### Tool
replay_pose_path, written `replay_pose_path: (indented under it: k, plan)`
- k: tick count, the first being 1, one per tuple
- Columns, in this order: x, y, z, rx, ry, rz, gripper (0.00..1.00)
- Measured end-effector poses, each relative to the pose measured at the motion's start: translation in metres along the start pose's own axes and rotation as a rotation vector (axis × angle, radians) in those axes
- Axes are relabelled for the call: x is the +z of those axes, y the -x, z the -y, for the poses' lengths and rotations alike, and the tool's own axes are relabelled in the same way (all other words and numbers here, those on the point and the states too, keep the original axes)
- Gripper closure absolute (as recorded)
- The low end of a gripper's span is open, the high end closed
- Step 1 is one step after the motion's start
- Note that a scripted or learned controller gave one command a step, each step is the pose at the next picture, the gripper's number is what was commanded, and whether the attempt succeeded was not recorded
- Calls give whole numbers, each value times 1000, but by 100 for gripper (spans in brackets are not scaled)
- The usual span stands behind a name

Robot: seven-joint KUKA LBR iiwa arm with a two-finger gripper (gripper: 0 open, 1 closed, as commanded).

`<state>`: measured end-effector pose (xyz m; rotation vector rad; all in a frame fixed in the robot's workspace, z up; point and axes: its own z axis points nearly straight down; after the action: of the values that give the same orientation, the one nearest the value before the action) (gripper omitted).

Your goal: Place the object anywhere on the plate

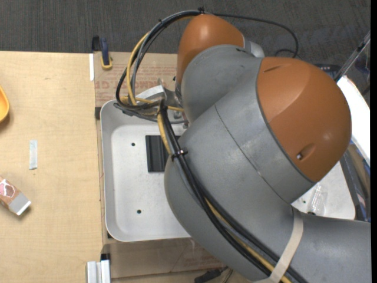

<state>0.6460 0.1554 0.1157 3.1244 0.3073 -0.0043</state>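
My grey arm [247, 158] with its orange joint covers [306, 111] spreads over the middle and right of the camera view, above the left white bin [118, 217]. A dark flat rectangular piece [155, 153] lies on the bin floor, right beside the arm and its cable bundle [168, 134]. I cannot tell whether it is a loose object. An orange curved edge [3, 106], possibly the plate, shows at the far left border on the wooden surface.
On the wooden surface [53, 99] left of the bin lie a small pale strip [33, 155] and a red-and-white wrapped item [13, 197]. A blue clamp [105, 52] stands at the bin's far corner. A patch of the right bin [330, 202] shows under the arm.
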Motion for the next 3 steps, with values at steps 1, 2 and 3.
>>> replay_pose_path:
  k: [1,2,3]
  plan:
    - [-62,15,-40,-345,0,2,0]
    - [26,89,12,-121,0,3,0]
    - [23,-2,42,-305,1,-3,0]
